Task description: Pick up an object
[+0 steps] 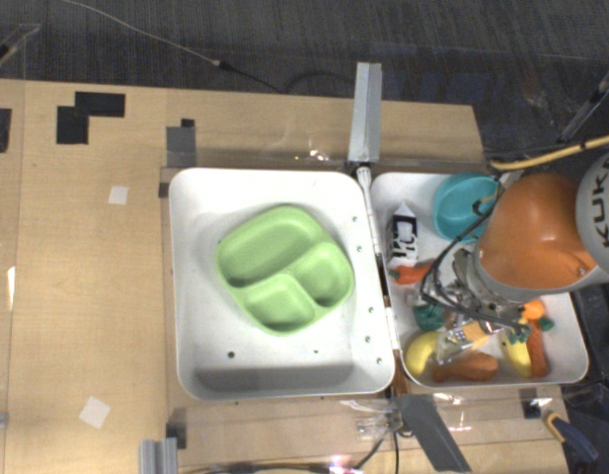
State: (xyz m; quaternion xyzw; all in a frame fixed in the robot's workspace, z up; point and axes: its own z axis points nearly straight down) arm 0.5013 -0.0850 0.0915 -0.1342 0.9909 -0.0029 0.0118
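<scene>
While low over the right bin [578, 363], gripper [469, 336] among small toys: yellow piece [419, 352] just left of it, brown piece [466, 367] just below, orange-yellow pieces [527, 349] to its right. Open or closed, cannot tell. Blue bowl [462, 205] further up. Green divided plate [284, 267] alone in left bin [190, 265].

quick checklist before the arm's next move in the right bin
1. Arm over right bin: ok, gripper sits low among the toys.
2. Object between fingers: cannot tell, wrist and cables hide them.
3. Targets near: ok, yellow toy and brown toy lie by the gripper.
4. Teal bowl out of the way: ok, at the bin's far end.
5. Left bin: ok, green tray lies flat inside.
</scene>
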